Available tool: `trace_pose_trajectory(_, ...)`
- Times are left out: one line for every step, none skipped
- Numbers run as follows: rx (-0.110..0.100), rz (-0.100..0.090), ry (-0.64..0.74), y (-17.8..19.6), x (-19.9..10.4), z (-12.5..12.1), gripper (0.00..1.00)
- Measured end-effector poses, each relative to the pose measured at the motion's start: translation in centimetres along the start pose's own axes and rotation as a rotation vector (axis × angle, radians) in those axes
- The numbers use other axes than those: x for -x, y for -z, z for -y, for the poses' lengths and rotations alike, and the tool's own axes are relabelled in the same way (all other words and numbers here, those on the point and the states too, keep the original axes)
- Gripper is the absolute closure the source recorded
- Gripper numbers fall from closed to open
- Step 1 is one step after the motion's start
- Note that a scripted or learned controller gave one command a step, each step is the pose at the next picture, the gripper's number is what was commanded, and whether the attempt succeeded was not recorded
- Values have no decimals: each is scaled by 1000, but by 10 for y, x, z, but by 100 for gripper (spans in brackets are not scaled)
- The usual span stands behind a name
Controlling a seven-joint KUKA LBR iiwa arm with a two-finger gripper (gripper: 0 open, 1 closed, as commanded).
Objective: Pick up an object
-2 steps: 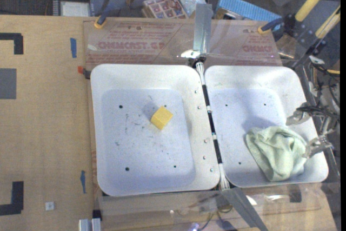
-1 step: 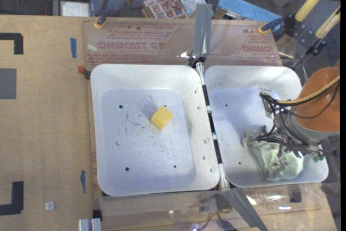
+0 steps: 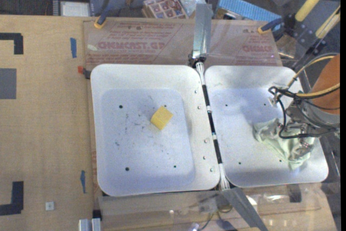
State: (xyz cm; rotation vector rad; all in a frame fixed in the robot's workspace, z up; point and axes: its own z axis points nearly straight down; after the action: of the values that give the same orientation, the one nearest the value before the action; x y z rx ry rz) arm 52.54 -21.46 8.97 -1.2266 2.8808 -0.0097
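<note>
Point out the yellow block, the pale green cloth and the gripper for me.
yellow block (image 3: 161, 118), camera view, middle of its top face.
pale green cloth (image 3: 268, 132), camera view, its crumpled left part.
gripper (image 3: 292, 131), camera view, its tip over the cloth.

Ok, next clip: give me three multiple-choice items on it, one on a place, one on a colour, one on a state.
1. Where is the block?
A. left bin
B. right bin
C. on the bench outside the bins

2. What colour is the block?
A. red
B. yellow
C. blue

3. How does the cloth lie?
A. folded flat
B. rolled up
C. crumpled in a heap

Answers:
1 A, it sits near the middle of the left bin.
2 B, it is plainly yellow.
3 C, it is bunched in the right bin, under the hand.
</note>
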Motion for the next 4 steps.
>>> trace_pose_trajectory(-2,4,266,0,-19,-18,0)
trace_pose_trajectory(2,1,312,1,58,-90,0)
trace_pose_trajectory(-1,2,615,0,-6,-53,0)
trace_pose_trajectory(15,15,995,-1,-26,-35,0)
